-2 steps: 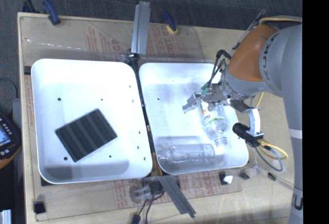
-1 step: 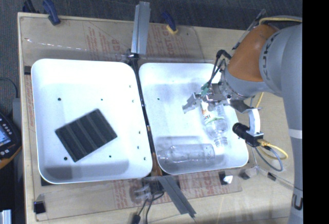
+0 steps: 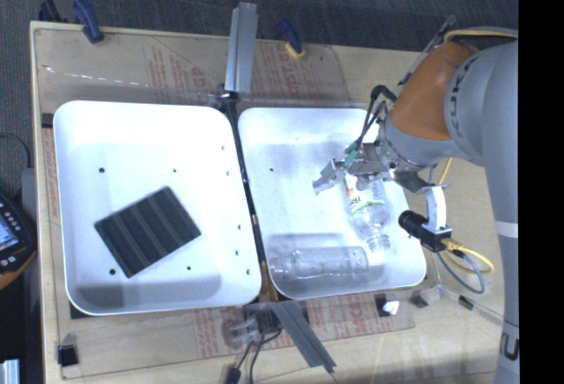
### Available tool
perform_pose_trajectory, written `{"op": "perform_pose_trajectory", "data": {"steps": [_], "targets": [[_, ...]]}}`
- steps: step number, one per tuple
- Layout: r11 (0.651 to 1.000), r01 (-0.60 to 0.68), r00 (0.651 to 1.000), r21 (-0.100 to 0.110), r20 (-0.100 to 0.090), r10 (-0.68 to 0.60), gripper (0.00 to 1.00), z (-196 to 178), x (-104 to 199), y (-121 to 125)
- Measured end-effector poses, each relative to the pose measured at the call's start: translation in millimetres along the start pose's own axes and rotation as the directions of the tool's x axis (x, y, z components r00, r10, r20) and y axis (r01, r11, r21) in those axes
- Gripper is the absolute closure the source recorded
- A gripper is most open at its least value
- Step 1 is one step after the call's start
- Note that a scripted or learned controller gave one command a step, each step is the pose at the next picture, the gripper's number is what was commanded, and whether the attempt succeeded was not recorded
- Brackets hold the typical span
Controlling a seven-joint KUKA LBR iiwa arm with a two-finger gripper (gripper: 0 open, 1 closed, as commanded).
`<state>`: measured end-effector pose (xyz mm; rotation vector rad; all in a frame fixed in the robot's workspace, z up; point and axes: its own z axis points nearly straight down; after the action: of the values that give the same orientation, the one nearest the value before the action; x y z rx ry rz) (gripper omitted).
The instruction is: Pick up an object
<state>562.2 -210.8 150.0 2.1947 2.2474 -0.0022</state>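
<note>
Camera view: two white bins side by side on the bench. The left bin (image 3: 79,131) has a dark ribbed rectangular pad (image 3: 147,231) lying flat, long axis diagonal from lower left to upper right, toward that bin's near-left part.

The right bin (image 3: 282,131) holds two clear plastic bottles. One clear bottle (image 3: 319,263) lies on its side along the near wall, long axis left-right, narrower end seems to point right. The second clear bottle (image 3: 367,208) sits in the bin's right part, long axis running roughly up-down in the frame and slightly tilted, cap end toward the near edge, close to the first bottle's right end.

The arm (image 3: 458,100) comes in from the right, orange band above the wrist. The gripper (image 3: 339,173) is low over the right bin, right at the upper end of the second bottle. Cannot tell how far it is open, or whether it has hold of the bottle; the bottle is transparent and the tip is cluttered.
</note>
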Motion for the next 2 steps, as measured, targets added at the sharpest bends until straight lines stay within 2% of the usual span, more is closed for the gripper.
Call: {"op": "perform_pose_trajectory", "data": {"steps": [2], "targets": [[1.000,0.000,1.000,0.000,0.000,0.000,0.00,0.0,0.0,0.0]]}}
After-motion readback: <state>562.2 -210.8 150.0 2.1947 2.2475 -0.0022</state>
